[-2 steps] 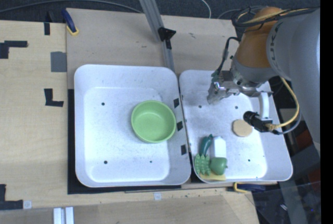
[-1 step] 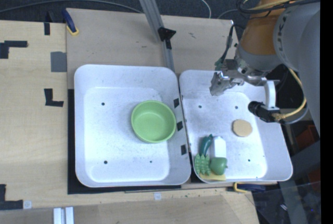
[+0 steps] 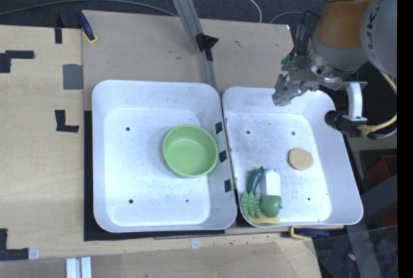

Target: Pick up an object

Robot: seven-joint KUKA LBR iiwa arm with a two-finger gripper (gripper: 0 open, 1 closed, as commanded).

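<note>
While my gripper (image 3: 287, 95) hangs over the right bin's (image 3: 322, 109) far rim, nothing in it, finger state: cannot tell. Approach step, I judge. Nearest candidate: tan disc (image 3: 300, 158), lying flat mid-bin; next move needs descent onto it.

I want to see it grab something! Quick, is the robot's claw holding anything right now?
Gripper: it hangs over the far edge of the right bin, with nothing seen in it; open or closed cannot be told.
</note>
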